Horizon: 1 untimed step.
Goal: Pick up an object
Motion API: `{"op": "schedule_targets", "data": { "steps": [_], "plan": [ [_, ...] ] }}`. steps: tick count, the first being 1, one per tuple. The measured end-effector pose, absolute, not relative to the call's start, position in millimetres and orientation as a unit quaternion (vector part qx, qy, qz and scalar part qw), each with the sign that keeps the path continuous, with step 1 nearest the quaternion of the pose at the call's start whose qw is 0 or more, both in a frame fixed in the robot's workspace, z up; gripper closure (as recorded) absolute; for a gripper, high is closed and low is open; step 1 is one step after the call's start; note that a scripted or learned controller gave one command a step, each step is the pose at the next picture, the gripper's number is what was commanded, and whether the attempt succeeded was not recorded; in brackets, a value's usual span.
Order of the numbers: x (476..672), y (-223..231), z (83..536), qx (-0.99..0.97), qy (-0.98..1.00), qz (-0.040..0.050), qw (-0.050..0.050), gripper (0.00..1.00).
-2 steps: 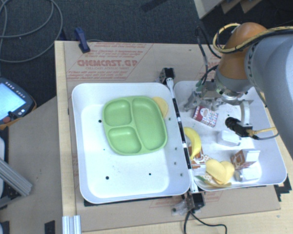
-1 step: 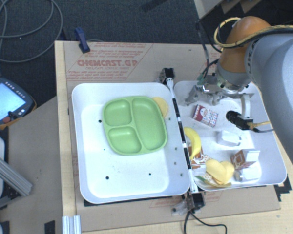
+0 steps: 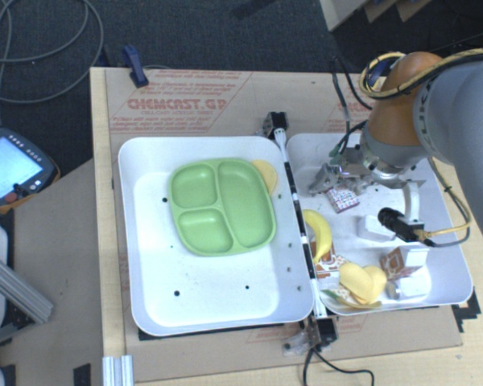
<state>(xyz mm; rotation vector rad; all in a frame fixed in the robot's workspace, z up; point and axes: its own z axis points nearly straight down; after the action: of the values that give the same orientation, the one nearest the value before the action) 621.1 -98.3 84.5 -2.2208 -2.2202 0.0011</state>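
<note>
Over the right bin (image 3: 459,284) the gripper (image 3: 338,175) hangs low beside a small checked packet (image 3: 343,199); I cannot tell if it is gripping; the banana (image 3: 319,233) lies near the wall; the flat packet might slip away.

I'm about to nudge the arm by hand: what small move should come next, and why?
Probably a short, straight descent. The gripper sits low over the right bin, right beside a small checkered packet, and nothing shows between its fingers. The banana lies farther toward the divider.
</note>
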Motion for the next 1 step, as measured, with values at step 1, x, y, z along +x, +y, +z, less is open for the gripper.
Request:
{"op": "schedule_targets", "data": {
  "steps": [1],
  "plan": [
    [649.9, -121.6, 85.0, -0.707, -0.707, -0.0004, -0.001, 0.00]
  ]
}}
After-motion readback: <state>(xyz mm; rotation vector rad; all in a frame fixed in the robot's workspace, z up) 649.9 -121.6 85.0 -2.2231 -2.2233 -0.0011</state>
